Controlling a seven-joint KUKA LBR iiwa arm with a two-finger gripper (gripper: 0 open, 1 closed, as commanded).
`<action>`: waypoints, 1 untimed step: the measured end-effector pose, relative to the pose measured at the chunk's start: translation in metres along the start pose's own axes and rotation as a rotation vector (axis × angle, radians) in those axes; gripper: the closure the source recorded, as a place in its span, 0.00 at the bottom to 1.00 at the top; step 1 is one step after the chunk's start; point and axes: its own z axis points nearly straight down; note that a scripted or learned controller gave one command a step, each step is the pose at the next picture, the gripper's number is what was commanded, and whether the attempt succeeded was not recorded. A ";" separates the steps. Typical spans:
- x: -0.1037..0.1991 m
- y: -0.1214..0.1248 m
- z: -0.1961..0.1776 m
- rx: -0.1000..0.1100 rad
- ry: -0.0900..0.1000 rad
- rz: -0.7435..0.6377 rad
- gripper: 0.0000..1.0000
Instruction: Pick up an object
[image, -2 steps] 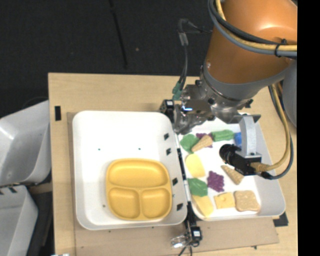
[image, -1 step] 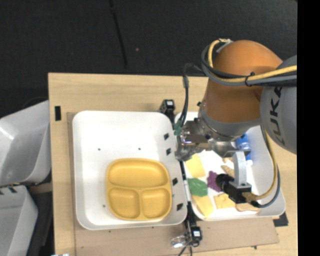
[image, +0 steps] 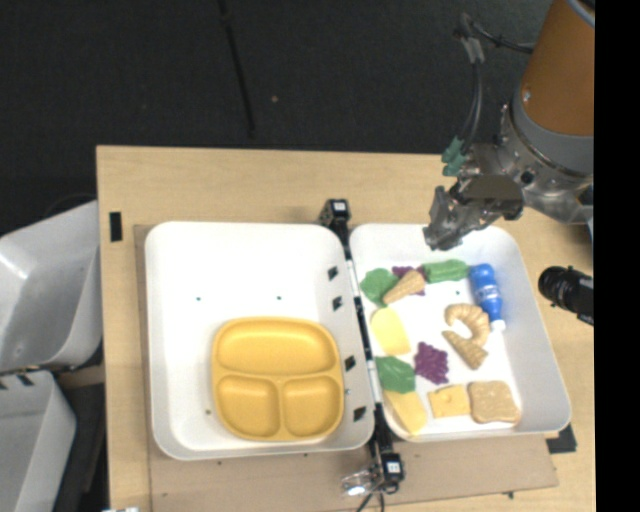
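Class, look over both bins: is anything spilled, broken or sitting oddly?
Nothing stands out. The yellow tray lies flat in the left bin. The toy food, such as the blue bottle and the toast, is jumbled but stays inside the right bin. The gripper hangs over its far edge.

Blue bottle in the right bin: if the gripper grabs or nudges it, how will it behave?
The blue bottle lies on its side, so a sideways nudge would probably roll it. It looks like smooth, stiff toy plastic, likely light and perhaps slippery between the fingers. It sits close to the croissant, which a push may disturb. The gripper hangs above the bin's far edge.
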 end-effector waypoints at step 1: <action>-0.028 -0.006 0.167 0.036 -0.003 0.001 1.00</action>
